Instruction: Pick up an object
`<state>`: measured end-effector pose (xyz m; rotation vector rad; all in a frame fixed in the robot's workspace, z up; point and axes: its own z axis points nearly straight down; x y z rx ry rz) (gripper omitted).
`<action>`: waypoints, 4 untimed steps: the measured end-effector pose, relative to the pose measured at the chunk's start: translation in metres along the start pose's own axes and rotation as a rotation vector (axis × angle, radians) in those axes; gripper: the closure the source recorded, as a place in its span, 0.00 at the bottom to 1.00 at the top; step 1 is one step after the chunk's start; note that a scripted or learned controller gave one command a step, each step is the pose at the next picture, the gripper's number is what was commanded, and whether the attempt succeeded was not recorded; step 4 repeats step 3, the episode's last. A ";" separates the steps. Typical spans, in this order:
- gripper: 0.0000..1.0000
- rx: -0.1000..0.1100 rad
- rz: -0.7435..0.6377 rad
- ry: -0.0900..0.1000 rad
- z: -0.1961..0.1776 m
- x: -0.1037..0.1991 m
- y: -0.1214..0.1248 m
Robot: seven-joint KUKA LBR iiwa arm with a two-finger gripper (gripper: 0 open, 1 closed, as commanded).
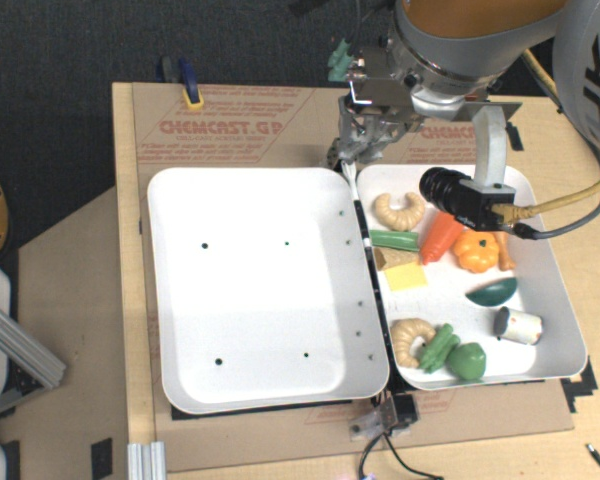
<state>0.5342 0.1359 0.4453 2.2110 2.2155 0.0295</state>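
orange plastic toy carrot (pixel 440 236), far in the right white bin (pixel 565 313), looks light, stiff, slippery; grasp mid-body. gripper (pixel 365 148) state: cannot tell.

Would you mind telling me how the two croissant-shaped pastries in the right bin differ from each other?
The upper croissant lies near the right bin's far end, just above a green pepper; the lower croissant lies near the front, touching the broccoli. The upper one's curve opens upward in the view; the lower one's opens downward. Both are tan, ridged and alike in size.
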 end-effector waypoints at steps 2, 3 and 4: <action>1.00 0.028 0.001 -0.007 0.225 0.088 0.025; 1.00 0.033 0.002 -0.007 0.243 0.087 -0.049; 1.00 0.033 0.002 -0.007 0.243 0.087 -0.049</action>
